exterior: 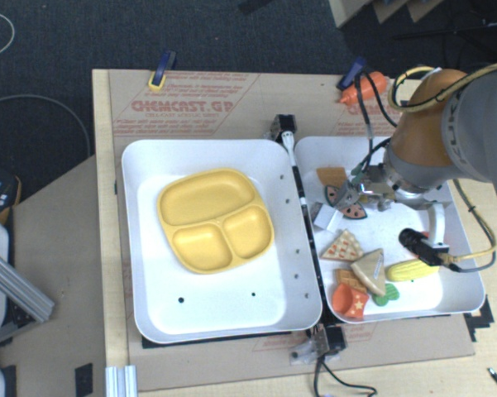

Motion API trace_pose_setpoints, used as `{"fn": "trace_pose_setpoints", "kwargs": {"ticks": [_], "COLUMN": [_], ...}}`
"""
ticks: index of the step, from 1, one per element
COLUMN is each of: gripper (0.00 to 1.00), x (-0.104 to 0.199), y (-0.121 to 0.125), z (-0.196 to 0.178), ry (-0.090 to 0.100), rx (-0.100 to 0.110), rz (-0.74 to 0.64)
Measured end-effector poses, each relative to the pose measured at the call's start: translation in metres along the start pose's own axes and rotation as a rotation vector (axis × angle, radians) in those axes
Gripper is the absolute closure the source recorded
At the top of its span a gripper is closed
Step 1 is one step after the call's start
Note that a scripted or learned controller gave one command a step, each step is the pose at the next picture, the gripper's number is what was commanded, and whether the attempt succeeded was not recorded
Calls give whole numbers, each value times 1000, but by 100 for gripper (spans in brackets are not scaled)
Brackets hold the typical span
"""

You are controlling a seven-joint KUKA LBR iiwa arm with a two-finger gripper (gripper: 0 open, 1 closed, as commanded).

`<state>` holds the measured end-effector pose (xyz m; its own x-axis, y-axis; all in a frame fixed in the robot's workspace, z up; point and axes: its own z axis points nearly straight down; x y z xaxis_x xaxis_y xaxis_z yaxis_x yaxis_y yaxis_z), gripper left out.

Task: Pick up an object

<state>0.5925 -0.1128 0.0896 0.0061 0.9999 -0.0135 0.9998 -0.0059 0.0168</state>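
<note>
A: What sits in the two bins?

B: The left bin (140,246) holds a yellow divided plate (215,219) with three compartments, lying near the middle of the frame. The right bin (459,292) holds a pile of toy food: a corn cob (412,270) at lower right, a pizza slice (341,246) left of it, a tan wedge (370,271) below that, an orange piece with a star (350,300) at the bin's lower left corner, a green bit (384,297) beside it, and a brown block (332,176) near the top.

A: Any writing?

B: The board under the bins reads "CHEMCAST" in red, along the upper left of the desk (223,98); the rest is too faint.

A: How does the corn lie?

B: Long axis nearly left to right, tilted slightly up toward the right, touching the tan wedge's end.

A: And the claw?

B: The claw (353,195) is down in the right bin's upper part, over a small round dark piece (354,211). I cannot tell how wide it stands.
</note>
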Motion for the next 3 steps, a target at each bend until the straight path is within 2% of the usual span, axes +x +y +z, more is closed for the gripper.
{"fn": "trace_pose_setpoints", "kwargs": {"ticks": [1,3], "gripper": [100,100], "x": [3,14], "y": [-2,-3], "z": [-8,-121], "ry": [7,12], "rx": [9,10], "rz": [-1,-8]}}
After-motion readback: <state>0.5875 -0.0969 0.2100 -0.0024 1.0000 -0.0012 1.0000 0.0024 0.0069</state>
